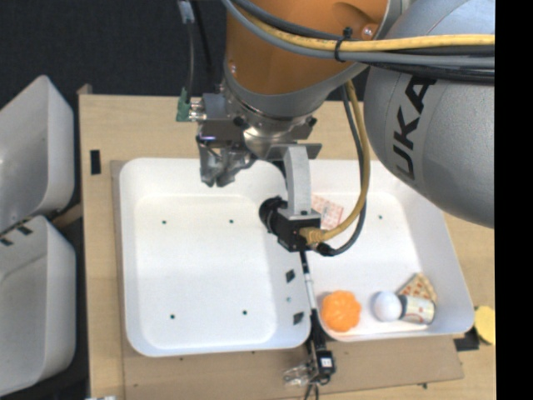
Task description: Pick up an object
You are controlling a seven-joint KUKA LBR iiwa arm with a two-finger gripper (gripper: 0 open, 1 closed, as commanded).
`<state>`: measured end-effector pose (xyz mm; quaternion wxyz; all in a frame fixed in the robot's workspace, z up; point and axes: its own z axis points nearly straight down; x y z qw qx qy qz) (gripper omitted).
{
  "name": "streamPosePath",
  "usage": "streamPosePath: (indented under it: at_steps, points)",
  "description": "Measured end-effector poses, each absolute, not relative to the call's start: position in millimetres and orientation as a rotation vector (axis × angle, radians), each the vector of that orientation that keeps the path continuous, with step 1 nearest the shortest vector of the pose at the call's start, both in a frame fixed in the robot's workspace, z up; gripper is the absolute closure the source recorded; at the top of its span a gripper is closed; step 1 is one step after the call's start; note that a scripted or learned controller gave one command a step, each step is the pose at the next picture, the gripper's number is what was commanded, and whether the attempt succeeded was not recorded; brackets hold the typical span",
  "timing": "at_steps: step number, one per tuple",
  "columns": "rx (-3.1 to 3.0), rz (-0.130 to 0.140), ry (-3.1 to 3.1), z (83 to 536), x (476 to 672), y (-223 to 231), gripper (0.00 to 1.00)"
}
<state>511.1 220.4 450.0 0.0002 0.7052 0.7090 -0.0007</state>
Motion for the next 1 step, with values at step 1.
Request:
streamPosePath:
  at_steps: [1]
  points:
    - [2.213, 0.013, 2.225, 556.2, 509.9, 221.5, 1.0]
